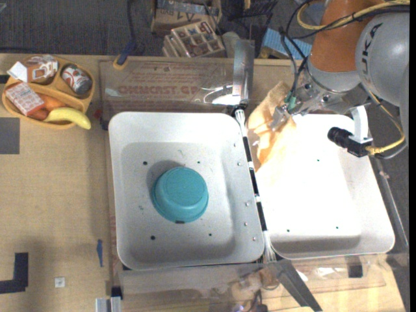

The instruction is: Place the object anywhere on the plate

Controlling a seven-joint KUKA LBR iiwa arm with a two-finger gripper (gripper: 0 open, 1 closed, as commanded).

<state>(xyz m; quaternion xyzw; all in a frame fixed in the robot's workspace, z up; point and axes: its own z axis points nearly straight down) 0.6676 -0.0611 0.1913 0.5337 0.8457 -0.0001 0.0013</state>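
- Nearest the camera, across the front of the bench: two white bins side by side, rims touching along the middle.
- Inside the left bin [123, 174], near its centre: teal plate [181, 194], round, lying flat, with nothing on it.
- So, judged from that bare plate: placement not yet done, the whole goal left.
- Across the floor of the right bin [325, 200]: bright white glare, no loose item made out.
- Further back, over the right bin's far left corner, close to the shared rims: orange-tan smear [266, 135], pale, blurred and see-through at the edges.
- Probably the task's object, though too blurred to name or to give a shape.
- Just above and touching that smear in the view: gripper [286, 112], hanging from the grey arm [383, 51] below its orange band [341, 25].
- Open, closed or gripping: cannot tell, the tip being small and lost in the blur.
- Held, or merely lying beneath the tool: cannot tell either.
- Left to do, as a judgement: secure the object if not secured, carry it leftward over the shared rims, lower it onto the plate, let go.
- Well apart for now: smear at the far corner of one bin, plate at the middle of the other.
- Farthest off, behind the bins: flat cardboard box [169, 86], and at the far left a yellow dish with a banana [68, 116] and packets.
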